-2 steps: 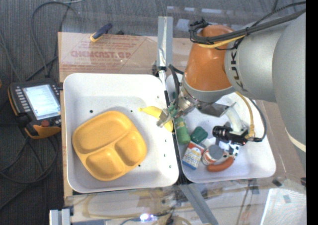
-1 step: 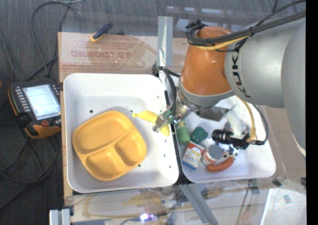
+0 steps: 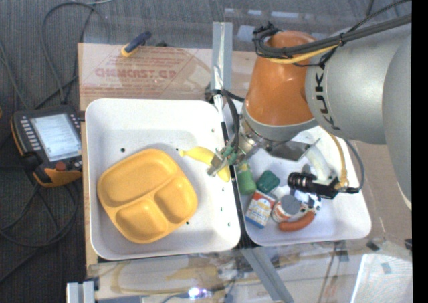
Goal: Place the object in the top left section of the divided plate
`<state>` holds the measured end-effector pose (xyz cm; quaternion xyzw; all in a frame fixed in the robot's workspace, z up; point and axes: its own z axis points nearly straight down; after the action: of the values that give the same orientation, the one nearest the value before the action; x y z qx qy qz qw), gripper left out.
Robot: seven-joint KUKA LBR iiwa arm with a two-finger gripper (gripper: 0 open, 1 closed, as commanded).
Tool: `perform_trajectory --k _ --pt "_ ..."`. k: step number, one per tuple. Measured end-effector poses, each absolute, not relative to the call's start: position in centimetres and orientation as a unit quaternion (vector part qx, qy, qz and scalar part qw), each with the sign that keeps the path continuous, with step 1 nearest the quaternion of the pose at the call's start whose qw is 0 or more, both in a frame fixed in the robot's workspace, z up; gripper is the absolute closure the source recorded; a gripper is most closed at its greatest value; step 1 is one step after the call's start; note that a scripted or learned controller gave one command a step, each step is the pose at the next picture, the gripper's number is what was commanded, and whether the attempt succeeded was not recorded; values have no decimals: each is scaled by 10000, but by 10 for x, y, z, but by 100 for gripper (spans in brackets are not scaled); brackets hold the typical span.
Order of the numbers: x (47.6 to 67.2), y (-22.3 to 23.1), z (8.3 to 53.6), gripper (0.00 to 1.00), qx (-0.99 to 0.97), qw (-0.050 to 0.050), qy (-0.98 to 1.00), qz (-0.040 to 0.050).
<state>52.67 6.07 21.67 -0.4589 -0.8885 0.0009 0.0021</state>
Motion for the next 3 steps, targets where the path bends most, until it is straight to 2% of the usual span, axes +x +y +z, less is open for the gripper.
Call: perform_trajectory --k 1,2,3 --pt "527 61 217 0 -4589 21 -8885 10" --pt "486 104 105 0 -4163 15 -9092 10" --pt "517 140 160 0 -3504 10 -9366 3"
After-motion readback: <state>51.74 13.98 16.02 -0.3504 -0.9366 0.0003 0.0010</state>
